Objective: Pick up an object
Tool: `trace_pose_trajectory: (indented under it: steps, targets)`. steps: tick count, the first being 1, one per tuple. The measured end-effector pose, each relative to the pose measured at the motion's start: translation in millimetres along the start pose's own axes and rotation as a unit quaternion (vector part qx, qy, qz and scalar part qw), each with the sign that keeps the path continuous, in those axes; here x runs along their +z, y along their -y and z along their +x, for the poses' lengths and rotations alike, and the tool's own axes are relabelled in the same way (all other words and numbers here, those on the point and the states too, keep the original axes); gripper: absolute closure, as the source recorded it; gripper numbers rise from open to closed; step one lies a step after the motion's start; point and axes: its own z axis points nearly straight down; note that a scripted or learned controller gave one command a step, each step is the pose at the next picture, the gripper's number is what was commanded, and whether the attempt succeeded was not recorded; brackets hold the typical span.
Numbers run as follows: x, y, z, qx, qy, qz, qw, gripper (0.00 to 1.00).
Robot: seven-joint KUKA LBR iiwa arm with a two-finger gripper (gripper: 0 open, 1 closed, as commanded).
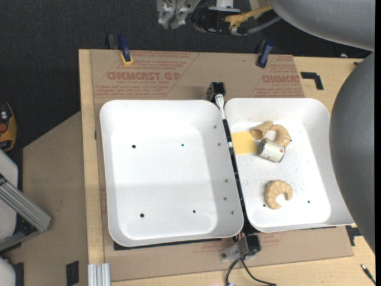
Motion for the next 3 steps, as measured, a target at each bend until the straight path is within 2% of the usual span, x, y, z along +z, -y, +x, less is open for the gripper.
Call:
trace_pose_trajectory:
  steps: [3]
  targets:
    - [-32.0, -0.6, 3.1, -0.003, 0.0, -0.006, 1.0, 1.0]
